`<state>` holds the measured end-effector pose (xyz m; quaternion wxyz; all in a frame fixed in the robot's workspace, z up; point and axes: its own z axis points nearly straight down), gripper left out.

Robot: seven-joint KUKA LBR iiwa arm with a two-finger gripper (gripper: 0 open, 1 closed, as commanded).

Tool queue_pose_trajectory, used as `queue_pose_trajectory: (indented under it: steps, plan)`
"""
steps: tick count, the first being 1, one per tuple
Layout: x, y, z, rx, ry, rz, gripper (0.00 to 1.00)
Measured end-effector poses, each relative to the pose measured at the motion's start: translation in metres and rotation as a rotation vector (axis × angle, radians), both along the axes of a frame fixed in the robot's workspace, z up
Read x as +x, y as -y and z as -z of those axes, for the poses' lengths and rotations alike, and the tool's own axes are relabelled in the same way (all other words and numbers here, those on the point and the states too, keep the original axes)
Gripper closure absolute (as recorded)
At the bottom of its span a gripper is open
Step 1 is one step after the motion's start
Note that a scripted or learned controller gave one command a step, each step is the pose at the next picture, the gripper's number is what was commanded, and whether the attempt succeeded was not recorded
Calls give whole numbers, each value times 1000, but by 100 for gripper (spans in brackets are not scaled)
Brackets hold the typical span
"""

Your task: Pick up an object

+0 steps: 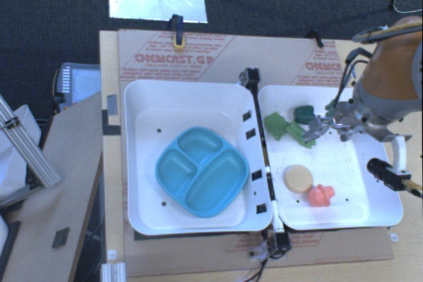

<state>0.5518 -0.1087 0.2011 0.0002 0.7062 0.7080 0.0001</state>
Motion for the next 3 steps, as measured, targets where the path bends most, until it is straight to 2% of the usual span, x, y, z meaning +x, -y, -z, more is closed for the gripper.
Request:
queue_pose_trajectory:
  steps: [2,3]
  plan:
    - [-7,-3,114,1,-5,2,0]
    - [-6,-3,100,0,1,2,100]
